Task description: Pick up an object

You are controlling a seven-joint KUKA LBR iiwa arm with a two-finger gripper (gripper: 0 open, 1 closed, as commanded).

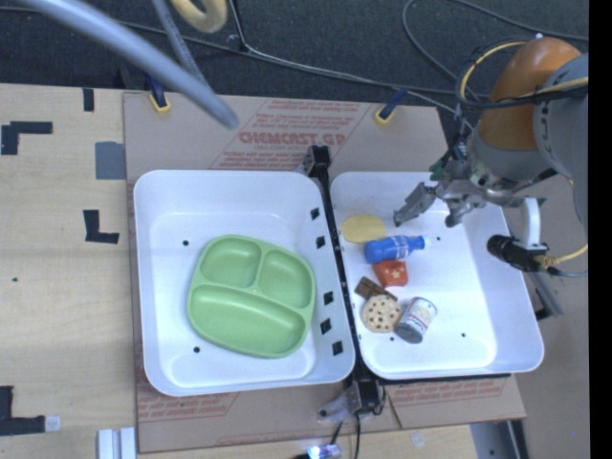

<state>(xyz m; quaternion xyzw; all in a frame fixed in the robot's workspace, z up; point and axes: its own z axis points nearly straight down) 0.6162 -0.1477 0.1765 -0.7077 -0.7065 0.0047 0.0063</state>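
Over the right bin's (pixel 497 342) far side, the tool (pixel 432 208) hangs with fingers apart, holding nothing, just beyond the blue bottle (pixel 393 249).

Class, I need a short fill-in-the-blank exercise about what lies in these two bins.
1. The green divided plate lies in the ____ bin.
2. The blue bottle lies directly above a ____ object.
3. The round cookie lies beside a small ____.
4. The gripper has its fingers ____.

Missing words: left; red; can; open
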